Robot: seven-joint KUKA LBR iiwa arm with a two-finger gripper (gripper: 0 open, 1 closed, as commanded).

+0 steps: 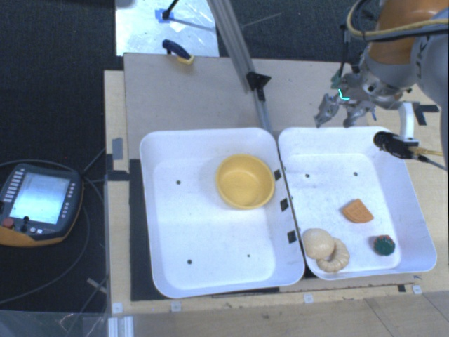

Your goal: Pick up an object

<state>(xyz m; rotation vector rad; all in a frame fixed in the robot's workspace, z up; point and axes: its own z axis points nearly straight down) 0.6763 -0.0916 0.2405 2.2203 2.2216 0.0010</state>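
Hovering gripper point(339, 112) above the right bin's point(410, 216) far rim, nothing between the fingers.

Arm point(407, 30) comes in from 2 o'clock, orange band up top, wrist tilted down toward the bench. The two fingers look spread apart, tips in the air just past the rim and touching nothing. Right bin holds three pickable items, all toward 5 o'clock and well apart from the gripper: orange wedge point(358, 211) mid-bin, small dark green piece point(383, 245) near the right wall, pale tan bread-like lump point(325, 249) against the near-left corner. Left bin point(161, 209) holds a yellow bowl point(245, 181), upright, at roughly 1 o'clock of that bin. Teach pendant point(36, 203) lies off the bench at 9 o'clock.
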